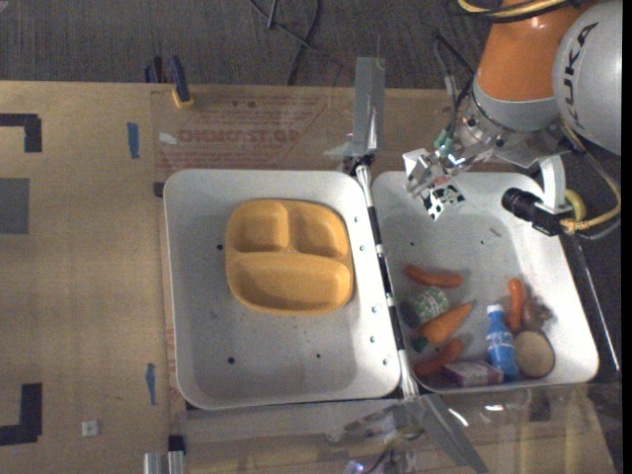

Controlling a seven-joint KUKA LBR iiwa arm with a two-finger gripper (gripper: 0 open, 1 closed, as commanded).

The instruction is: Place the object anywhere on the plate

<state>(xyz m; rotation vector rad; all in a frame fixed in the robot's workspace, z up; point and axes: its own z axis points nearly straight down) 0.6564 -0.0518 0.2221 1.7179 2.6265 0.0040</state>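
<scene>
Camera view: gripper (435,180) parked upper right, fingers' state can't be told.
Plate (289,256) could be missed if nothing gets grabbed from the cluttered toys (472,334).

Plate (288,256) in left bin (188,294), bottle (500,342) and carrot (446,321) in right bin (553,275)

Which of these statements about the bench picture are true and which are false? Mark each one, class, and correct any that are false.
1. The yellow plate lies in the left bin. True.
2. A carrot rests on the plate. False: the carrot lies in the right bin.
3. The hand hangs over the right bin's far left corner. True.
4. The blue-capped bottle lies in the left bin. False: it lies in the right bin, near the front.
5. The plate has three compartments. True.
</scene>
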